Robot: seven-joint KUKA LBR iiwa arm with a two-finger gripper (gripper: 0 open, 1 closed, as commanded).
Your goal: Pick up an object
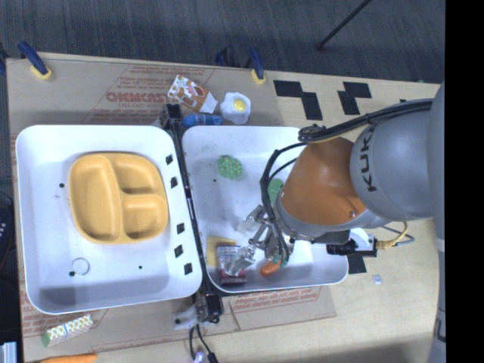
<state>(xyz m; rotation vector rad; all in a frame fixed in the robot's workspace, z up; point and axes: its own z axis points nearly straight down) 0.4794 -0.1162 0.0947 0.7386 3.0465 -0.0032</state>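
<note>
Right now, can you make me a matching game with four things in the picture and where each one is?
Things:
1. yellow tray
2. green ball
3. end effector
4. white and yellow toy

Places:
A. on the cardboard above the bins
B. low in the right bin, over the small items
C. in the left bin
D. upper part of the right bin

Pairs: 1-C, 2-D, 3-B, 4-A

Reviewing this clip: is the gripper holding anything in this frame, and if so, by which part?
Cannot be told. The gripper is low in the right bin, among small items near its front edge, but the view is too cluttered to show anything between its fingers.
</note>
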